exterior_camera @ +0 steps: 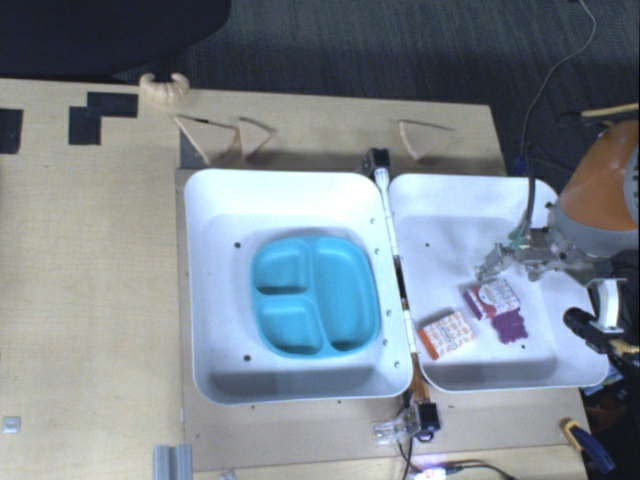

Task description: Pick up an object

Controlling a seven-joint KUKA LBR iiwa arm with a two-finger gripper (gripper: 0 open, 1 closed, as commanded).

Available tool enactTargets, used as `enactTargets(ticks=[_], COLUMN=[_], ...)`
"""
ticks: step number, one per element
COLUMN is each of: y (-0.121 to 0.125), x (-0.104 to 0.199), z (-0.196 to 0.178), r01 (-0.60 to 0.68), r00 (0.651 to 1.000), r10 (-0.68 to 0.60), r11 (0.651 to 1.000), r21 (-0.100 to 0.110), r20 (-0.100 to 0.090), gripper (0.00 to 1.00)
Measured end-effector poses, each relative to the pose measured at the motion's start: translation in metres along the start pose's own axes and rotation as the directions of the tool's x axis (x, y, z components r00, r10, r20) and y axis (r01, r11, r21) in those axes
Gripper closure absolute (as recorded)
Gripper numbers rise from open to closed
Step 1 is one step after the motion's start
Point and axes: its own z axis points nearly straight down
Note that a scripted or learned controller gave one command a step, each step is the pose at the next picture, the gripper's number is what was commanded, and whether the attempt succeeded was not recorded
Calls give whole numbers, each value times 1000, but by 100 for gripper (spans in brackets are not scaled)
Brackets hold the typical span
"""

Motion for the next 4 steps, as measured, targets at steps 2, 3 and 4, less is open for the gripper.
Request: enactTargets(ticks=[2,3,4], y=[-31,-32,-51], x=[47,46,9], z=[-89,-88,-5], r01=[0,-1,-2], r00=[1000,1000,1000], r10=[0,1,2], r11=[1000,1000,1000], r21=[14,15,16], r20=[-1,-1,-1], gripper=[100,0,0])
